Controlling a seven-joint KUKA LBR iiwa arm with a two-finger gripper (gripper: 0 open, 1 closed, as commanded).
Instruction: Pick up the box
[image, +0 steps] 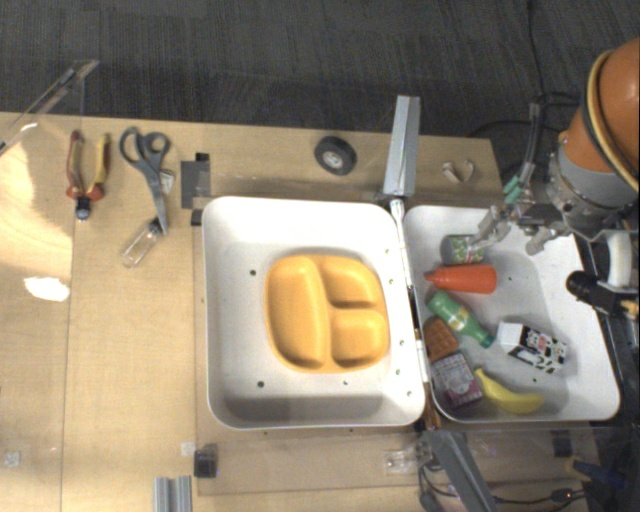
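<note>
A: Jaws first. Can you call them?

B: No. The gripper (512, 222) sits over the far edge of the right bin (590, 395), thin metal bits, too small and tangled; you can't tell whether they're spread or pressed together. Nothing visibly between them. The arm (600, 150) is cut off at the right edge of the frame.

A: Where's the box?

B: The box (534, 344) lies in the right bin, toward its near right part, white with black print, well apart from the gripper.

A: What else is in there?

B: You've got a green can (461, 247) at the far left, just beside the gripper, an orange carrot (462, 279), a green bottle (460, 317), a brown packet (439, 338), a purple carton (453, 378) and a banana (508, 393) along the near edge. Labels unreadable.

A: Left bin?

B: The left bin (240, 300) holds a yellow divided tray (326, 311) in the middle.
</note>
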